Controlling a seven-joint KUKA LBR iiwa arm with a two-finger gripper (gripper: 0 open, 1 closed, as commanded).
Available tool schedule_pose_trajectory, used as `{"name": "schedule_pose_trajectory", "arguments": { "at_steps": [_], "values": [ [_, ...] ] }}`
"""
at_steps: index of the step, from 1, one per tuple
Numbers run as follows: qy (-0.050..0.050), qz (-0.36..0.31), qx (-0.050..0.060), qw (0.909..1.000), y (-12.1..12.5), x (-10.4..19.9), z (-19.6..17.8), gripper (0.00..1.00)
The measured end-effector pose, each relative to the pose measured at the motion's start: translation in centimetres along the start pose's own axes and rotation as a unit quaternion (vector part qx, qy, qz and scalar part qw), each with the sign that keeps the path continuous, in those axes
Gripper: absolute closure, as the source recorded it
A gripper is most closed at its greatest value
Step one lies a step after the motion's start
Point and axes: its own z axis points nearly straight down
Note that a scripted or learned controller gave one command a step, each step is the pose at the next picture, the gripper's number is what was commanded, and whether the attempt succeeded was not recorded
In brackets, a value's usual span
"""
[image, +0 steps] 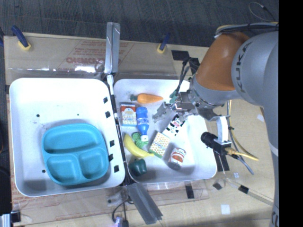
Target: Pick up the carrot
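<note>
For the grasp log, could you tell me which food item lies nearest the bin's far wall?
The orange carrot, lying above the banana.

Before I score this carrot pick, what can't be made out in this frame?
- End effector: finger state unreadable in the camera view; dark, small, merged with the clutter beneath.
- Patterned box: partly covered by the end effector.
- Can: label too small to read.
- Carrot: lies clear by the bin's far wall.

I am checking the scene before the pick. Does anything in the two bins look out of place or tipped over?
Mostly the right bin looks untidy: the blue bottle and the small can lie on their sides among crowded items. The carrot lies apart near the far wall. The blue divided tray sits flat in the left bin.
</note>
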Motion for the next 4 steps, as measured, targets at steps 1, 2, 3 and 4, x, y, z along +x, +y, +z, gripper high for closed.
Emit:
{"name": "schedule_pose_trajectory", "arguments": {
  "at_steps": [1,2,3,4],
  "values": [
    [-0.002,-0.148,-0.003,0.9890,7.3,1.0,-0.9,0.00],
    [-0.001,-0.110,-0.001,0.9940,9.5,-2.9,8.5,0.00],
    [0.001,0.037,0.005,0.9993,11.3,-7.6,12.9,0.00],
    [0.000,0.033,0.004,0.9994,11.4,-7.4,12.0,1.00]
  ]
}}
